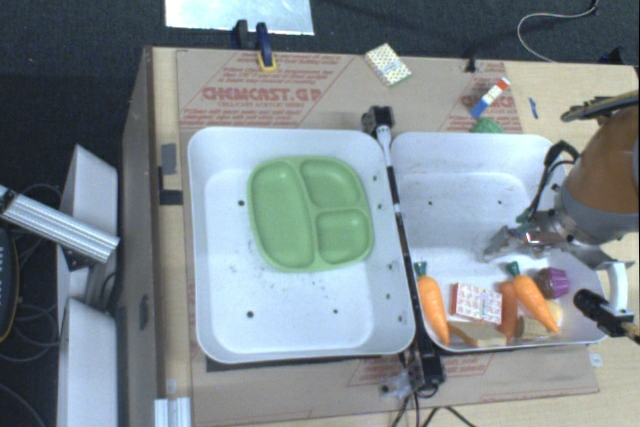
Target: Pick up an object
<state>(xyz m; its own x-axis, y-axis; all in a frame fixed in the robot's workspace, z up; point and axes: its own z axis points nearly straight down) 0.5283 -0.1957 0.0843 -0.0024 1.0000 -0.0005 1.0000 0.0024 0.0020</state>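
The desk [300, 80] carries two shallow white bins side by side. The left bin [225, 315] holds a green divided plate [310, 213], lying flat near its middle with three compartments. The right bin [450, 165] has its things gathered along the near edge: one carrot [432, 307] lies at the near left corner, just beside the wall between the bins; a small red-and-white patterned block [478, 303] sits just right of it; a second carrot [533, 301] lies further right, with a small purple piece [556, 281] touching or nearly touching its right side (the blur makes it hard to name).

The arm reaches in from the right, its orange band [610, 165] over the right bin's far right corner. The gripper [515, 238] hangs low over the bin floor, just above the second carrot and apart from it. Whether the fingers are spread or closed I cannot tell; nothing shows between them.
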